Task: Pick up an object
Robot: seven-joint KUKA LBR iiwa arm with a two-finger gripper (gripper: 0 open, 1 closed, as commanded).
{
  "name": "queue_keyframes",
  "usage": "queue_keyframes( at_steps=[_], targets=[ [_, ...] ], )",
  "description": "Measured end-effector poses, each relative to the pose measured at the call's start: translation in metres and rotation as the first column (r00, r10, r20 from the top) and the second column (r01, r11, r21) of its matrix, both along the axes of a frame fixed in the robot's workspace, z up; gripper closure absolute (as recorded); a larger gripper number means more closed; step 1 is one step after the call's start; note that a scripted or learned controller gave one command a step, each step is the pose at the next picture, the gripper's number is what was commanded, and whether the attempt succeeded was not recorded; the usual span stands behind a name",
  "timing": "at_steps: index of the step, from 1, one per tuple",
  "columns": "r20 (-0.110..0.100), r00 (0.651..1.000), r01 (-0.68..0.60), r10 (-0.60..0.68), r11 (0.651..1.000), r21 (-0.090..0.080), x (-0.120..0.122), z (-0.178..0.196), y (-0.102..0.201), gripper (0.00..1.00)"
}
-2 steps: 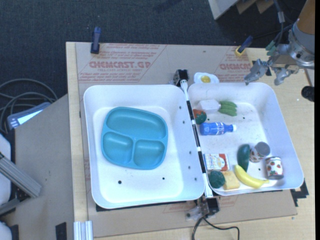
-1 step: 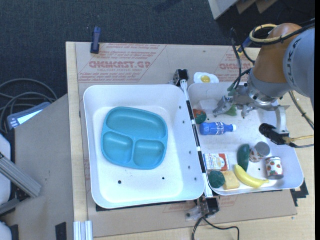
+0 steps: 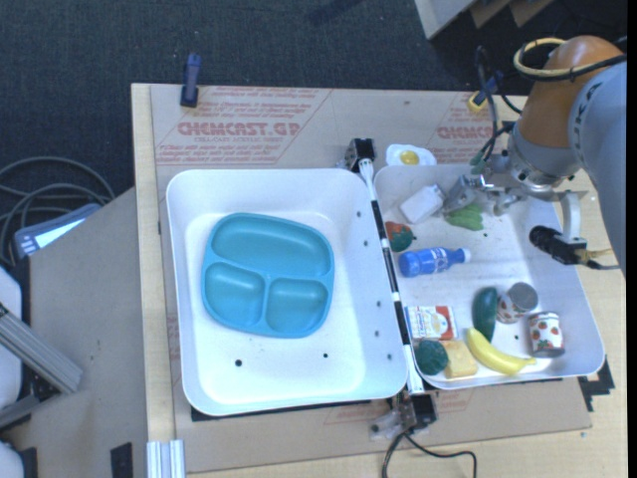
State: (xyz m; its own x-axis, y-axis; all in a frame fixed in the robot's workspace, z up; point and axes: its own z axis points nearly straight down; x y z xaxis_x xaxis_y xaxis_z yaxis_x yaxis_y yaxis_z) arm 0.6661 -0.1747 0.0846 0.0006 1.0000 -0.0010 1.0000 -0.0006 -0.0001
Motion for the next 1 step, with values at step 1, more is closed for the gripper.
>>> queue_keyframes(
  at_steps=[1],
  targets=[
    [0.012,1.0,-0.002,0.002,1.0,-0.003,0.0038,0.0157,0.0004,1.0]
  ],
)
